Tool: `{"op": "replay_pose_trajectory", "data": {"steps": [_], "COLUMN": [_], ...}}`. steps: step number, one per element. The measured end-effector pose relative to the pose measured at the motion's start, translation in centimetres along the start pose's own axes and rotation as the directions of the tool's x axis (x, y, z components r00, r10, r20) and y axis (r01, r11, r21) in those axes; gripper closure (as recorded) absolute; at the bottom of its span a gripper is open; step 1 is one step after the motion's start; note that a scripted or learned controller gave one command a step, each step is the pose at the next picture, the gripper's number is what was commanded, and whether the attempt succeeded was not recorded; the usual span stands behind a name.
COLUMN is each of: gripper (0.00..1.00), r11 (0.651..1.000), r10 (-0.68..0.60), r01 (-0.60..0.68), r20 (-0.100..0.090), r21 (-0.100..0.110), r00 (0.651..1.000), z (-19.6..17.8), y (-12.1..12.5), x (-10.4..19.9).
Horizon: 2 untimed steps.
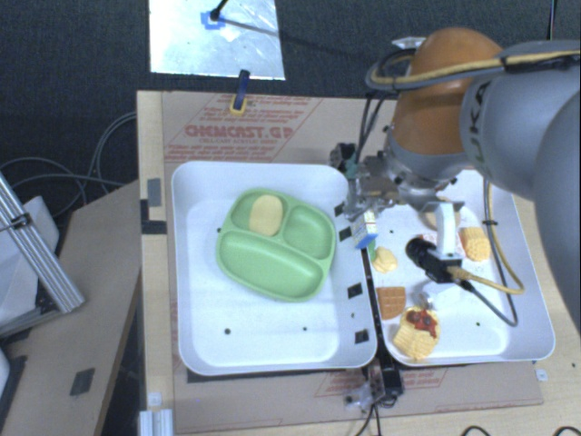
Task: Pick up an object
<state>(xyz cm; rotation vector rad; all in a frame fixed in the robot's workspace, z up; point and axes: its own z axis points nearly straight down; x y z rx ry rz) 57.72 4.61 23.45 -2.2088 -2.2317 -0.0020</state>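
One gripper (362,211), apparently at the right bin rim (368,280)

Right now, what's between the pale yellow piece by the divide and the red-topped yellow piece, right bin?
Camera view: an orange square piece lies between them.

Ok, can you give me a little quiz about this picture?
1. True or false: the green divided plate lies in the right bin.
2. What sits in the plate's upper-left compartment? A) a pale yellow food piece B) a red cup C) a spoon
3. Fill in: the small loose food pieces lie in the ___ bin.
Key: 1 false, it lies in the left bin; 2 A; 3 right.
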Motion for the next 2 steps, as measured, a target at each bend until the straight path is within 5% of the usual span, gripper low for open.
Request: {"op": "replay_pose_trajectory", "data": {"steps": [2], "gripper": [1.00], "r11": [1.000], "r10": [0.008], "r01": [-0.008], "r20": [0.002], "r21": [0.000], "r00": [1.000], "z": [0.66], "y": [-1.63], "x": [0.90]}}
